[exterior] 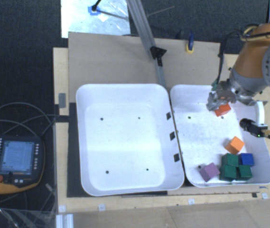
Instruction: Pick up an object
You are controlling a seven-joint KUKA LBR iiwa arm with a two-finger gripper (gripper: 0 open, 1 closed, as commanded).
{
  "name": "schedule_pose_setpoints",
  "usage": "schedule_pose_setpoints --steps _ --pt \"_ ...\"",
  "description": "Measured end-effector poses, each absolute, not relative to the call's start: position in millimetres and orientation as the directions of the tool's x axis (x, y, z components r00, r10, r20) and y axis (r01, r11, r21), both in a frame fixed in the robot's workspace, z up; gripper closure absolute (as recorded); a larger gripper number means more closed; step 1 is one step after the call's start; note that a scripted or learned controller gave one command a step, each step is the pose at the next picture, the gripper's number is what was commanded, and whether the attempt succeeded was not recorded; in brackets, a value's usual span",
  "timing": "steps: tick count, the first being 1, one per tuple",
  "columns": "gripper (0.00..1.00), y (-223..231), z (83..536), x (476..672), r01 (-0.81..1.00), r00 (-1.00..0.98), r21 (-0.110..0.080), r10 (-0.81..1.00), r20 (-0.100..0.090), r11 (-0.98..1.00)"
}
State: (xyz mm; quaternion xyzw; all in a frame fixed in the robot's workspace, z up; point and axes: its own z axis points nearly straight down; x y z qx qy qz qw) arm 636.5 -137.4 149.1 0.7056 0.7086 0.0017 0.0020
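Where we look: right bin point(191, 127);
Jaws point(218, 104): over red-orange block point(223, 110); grip we cannot tell;
Corner: green blocks point(229, 167), blue block point(246, 159)

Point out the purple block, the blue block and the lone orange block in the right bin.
purple block point(209, 171), camera view, top face.
blue block point(246, 159), camera view, top face.
orange block point(235, 144), camera view, top face.
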Motion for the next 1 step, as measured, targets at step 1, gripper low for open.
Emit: schedule_pose_setpoints --steps 1 --pt "1.00 -132.1 203.4 629.9 1.000 -0.005 0.008 1.000 -0.001 0.005"
